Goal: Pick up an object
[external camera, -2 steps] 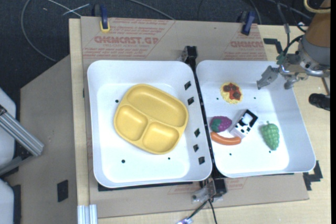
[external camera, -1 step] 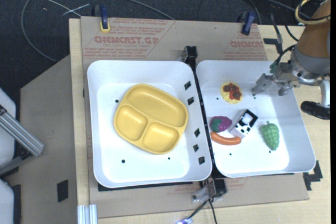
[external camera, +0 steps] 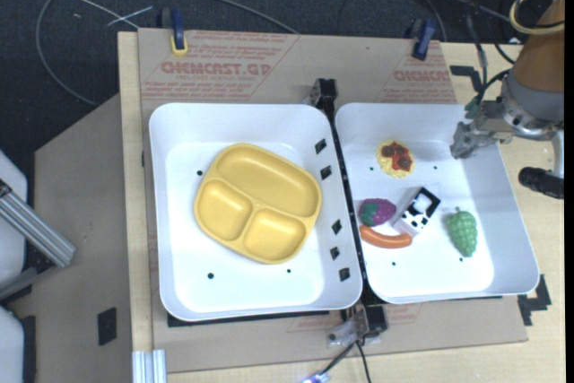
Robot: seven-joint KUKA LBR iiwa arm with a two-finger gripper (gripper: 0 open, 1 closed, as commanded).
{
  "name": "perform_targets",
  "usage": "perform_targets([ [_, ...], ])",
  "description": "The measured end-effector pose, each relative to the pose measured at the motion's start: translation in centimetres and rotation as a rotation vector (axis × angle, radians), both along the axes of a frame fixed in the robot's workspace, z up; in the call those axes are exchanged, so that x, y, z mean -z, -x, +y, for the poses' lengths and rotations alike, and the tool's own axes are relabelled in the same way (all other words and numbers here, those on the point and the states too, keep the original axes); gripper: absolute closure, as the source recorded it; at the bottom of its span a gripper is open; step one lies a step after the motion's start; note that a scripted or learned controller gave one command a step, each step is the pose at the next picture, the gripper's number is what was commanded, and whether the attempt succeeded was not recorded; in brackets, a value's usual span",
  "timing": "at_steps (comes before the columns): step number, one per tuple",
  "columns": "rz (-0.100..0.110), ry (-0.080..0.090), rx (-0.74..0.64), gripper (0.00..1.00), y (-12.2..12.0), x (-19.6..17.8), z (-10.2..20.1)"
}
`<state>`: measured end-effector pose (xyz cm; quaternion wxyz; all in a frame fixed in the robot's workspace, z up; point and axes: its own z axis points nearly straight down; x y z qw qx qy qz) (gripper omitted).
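Several toy items lie in the right bin (external camera: 502,269): a small yellow and red pasta-like piece (external camera: 395,157), a purple grape bunch (external camera: 378,212), an orange-red sausage (external camera: 386,237), a black and white block (external camera: 418,210) and a green grape bunch (external camera: 463,230). My gripper (external camera: 467,140) hangs over the bin's upper right corner, right of the pasta piece and well above the green grapes. I see nothing in its grasp.
The left bin (external camera: 175,193) holds a yellow divided plate (external camera: 257,203). Black clips line the seam between the bins (external camera: 334,193). The arm (external camera: 536,76) comes in over the right bin's far right rim. Cables run behind the board.
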<state>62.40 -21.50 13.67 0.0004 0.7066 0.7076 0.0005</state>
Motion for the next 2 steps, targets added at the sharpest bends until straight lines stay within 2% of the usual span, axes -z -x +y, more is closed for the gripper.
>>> perform_targets([
  [2,-0.005,0.003,0.0,1.0,-0.8,-9.6,-0.9],
])
